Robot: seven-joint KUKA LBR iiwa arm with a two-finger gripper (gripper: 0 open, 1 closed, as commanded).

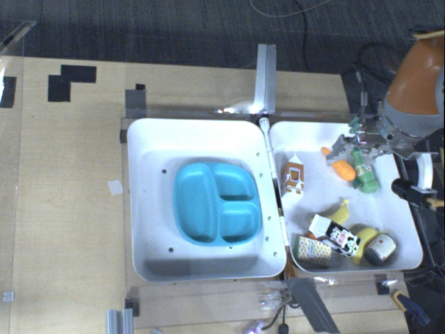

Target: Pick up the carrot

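Camera view: a slanted look down on a wooden counter (pixel 62 207) bearing two shallow white bins side by side.
Left bin (pixel 149 256): holds one thing, a blue divided tray (pixel 217 202) with three compartments, lying near the middle of the bin floor.
Right bin (pixel 410 256): holds the clutter, spread from the top right down to the bottom edge.
Carrot (pixel 342 170): orange, lying in the upper part of the right bin, just beside a green item on its right and touching or nearly touching the metal of the end effector above it.
Green item (pixel 364 176): against the carrot's right side, partly under the end effector.
Small carton (pixel 293 177): white and orange-brown, near the bin's left wall, well apart from the carrot.
Banana (pixel 340 212): yellow, below the carrot, at the top of the bottom cluster.
Bottom cluster: a white block (pixel 319 225), a black-and-white patterned piece (pixel 343 239), a speckled cup-like item (pixel 314 250), a yellow piece (pixel 365 239) and a grey rounded object (pixel 382 250), packed touching one another.
Arm (pixel 416 82): grey with an orange band, reaching in from the right.
End effector (pixel 359 142): low over the carrot and green item; cannot tell how far apart it is set, or whether it has hold of anything.
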